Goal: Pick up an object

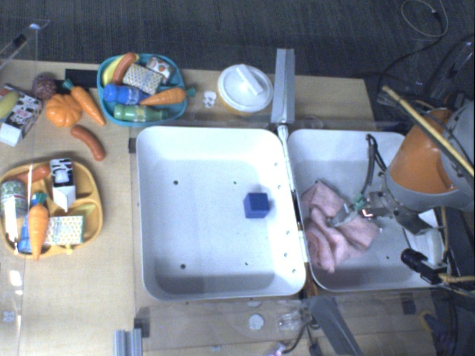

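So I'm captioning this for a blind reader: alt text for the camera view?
The gripper sits low over a crumpled pink cloth in the right bin. A small blue cube lies alone in the left bin.

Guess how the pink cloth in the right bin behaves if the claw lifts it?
The pink cloth lies crumpled in folds, so it's probably floppy and will drape and sag from the claw. It looks light. Pushed, it would likely bunch up, not slide whole.

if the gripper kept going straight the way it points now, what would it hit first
Most likely the pink cloth. The gripper points left, low over the right bin, with its tip at the cloth's edge. Depth is unclear, so contact can't be confirmed.
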You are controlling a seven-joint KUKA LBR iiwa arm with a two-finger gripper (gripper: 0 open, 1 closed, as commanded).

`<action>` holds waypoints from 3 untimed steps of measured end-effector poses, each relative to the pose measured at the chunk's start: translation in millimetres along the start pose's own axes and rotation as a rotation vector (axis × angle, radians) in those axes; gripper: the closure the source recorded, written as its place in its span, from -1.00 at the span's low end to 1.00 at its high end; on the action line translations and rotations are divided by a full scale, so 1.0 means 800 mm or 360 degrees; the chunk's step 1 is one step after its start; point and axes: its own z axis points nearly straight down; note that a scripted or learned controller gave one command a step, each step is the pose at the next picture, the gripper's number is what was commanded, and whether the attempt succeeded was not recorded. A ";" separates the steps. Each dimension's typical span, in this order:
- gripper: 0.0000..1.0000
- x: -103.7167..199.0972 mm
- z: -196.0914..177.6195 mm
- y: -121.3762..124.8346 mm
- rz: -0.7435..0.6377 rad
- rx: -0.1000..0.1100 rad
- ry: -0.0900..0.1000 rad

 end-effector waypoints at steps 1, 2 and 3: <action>-1.00 0.055 -0.001 -0.007 0.0086 -0.0004 -0.0003; 1.00 0.055 -0.016 -0.003 0.0082 -0.0016 -0.0007; 1.00 0.097 -0.118 0.082 0.0087 0.0019 0.0004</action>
